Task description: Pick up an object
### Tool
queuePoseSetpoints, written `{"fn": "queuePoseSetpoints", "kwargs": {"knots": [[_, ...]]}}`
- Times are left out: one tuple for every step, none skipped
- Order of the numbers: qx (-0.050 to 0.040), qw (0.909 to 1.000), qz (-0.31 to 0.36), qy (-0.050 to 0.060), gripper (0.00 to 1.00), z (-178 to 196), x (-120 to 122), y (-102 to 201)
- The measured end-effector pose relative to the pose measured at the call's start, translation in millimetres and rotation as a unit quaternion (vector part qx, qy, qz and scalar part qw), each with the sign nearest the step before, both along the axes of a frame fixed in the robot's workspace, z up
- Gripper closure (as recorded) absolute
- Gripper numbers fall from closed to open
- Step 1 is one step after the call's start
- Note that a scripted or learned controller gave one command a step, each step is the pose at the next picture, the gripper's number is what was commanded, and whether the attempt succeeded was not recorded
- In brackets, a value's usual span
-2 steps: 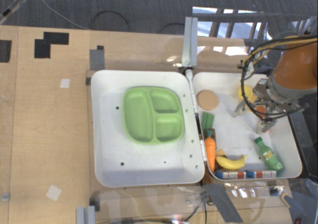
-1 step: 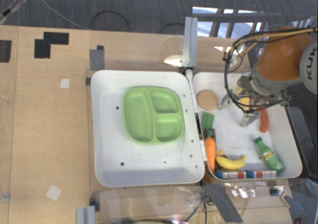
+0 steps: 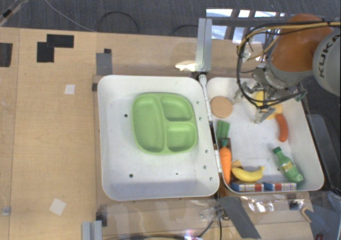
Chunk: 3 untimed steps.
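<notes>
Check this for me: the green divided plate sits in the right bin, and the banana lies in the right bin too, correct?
Not quite. The camera view shows the green divided plate in the left bin, not the right one. The banana does lie in the right bin, near its front edge.

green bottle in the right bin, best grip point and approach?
Grip the green bottle across its body, just below the neck, coming straight down from above. It lies flat and slanted, cap toward the upper left, with bare bin floor along both long sides, so the hand should close across its narrow width.
</notes>
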<state>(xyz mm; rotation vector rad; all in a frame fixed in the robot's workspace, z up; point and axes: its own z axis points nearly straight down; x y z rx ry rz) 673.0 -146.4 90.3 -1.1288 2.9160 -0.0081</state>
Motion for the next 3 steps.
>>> {"fn": "queuePoseSetpoints", "kwargs": {"knots": [[0.0,0.9947,-0.103,0.002,0.0,-1.7,-40.9,-60.7],[0.0022,0.9903,-0.139,0.001,0.0,-0.5,-93.4,-5.1],[0.0015,0.9849,-0.173,-0.001,0.0,0.0,-97.4,17.4]]}}
